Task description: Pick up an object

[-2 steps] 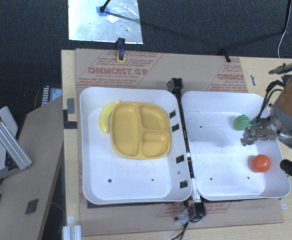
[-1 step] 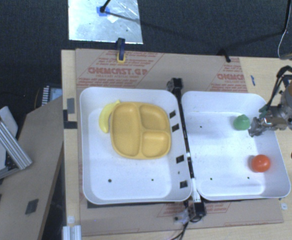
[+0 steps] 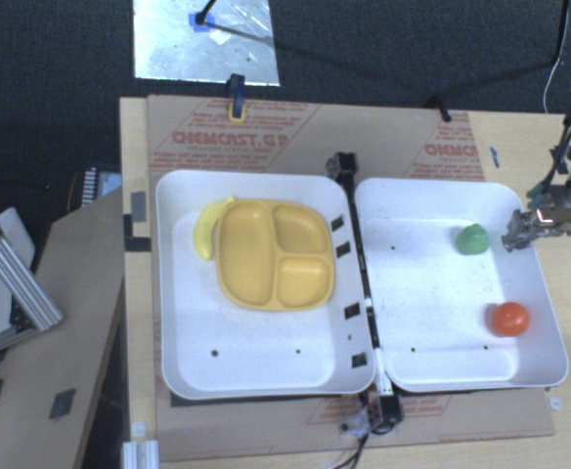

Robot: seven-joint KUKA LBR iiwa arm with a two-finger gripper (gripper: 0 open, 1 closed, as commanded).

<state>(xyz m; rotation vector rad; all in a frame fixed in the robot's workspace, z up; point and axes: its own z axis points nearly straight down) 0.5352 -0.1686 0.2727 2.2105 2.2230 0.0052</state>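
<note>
1. Nearest the camera, an orange ball (image 3: 508, 319) is seen in the right bin (image 3: 432, 369), close to that bin's right wall. It looks smooth, round and small; it is judged light and fairly stiff, and likely to roll if nudged off centre.
2. A little farther back in the same bin, a green ball (image 3: 473, 239) is found, similar in size and roundness, with a matte skin. It is judged light and perhaps slightly soft. Either ball would best be taken across its widest part, from straight above, so that it is not squeezed out sideways.
3. Just beside the green ball, over the bin's right rim, the gripper (image 3: 522, 231) is placed. Nothing is seen between its fingers; whether they are spread or closed cannot be told at this size.
4. In the left bin (image 3: 183, 360), a yellow divided plate (image 3: 271, 254) of hard, glossy plastic is set, with three compartments and rounded corners. A yellow banana-like piece (image 3: 205, 229) is tucked against its left edge.
5. Both bins are shallow, white and smooth-walled.
6. Farthest back, a crinkled foil sheet (image 3: 205, 27) is laid on dark carpet.
</note>
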